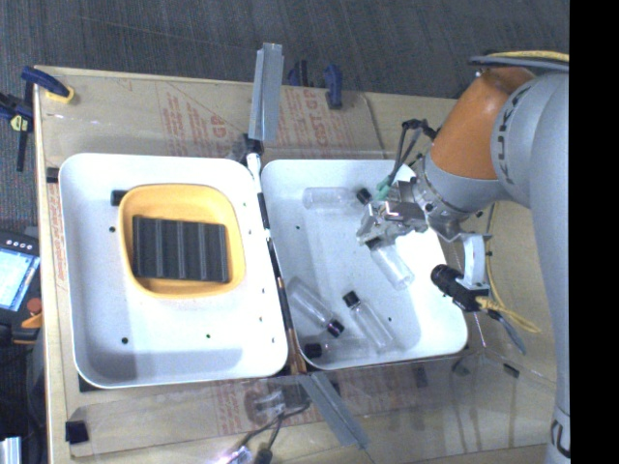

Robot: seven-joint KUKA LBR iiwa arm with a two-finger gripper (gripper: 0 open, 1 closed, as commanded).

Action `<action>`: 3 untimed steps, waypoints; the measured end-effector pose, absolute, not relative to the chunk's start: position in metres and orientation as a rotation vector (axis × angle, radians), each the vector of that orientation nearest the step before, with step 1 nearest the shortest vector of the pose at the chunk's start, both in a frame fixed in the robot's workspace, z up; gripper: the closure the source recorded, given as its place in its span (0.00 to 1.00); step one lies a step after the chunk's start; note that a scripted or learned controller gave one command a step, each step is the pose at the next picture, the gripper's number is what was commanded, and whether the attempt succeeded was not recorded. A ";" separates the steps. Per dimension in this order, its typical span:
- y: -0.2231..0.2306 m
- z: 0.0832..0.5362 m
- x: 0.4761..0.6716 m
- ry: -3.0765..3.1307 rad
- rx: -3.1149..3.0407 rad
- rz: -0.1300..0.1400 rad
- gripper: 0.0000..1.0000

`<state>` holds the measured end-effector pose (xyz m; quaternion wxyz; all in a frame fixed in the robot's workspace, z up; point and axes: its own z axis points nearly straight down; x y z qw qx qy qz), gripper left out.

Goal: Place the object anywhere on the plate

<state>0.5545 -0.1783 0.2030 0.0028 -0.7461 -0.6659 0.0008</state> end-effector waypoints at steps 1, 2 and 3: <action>-0.104 0.213 0.569 -2.241 -2.198 0.003 1.00; -0.029 0.219 0.601 -2.498 -1.905 0.000 1.00; -0.002 0.191 0.609 -2.749 -1.511 0.004 1.00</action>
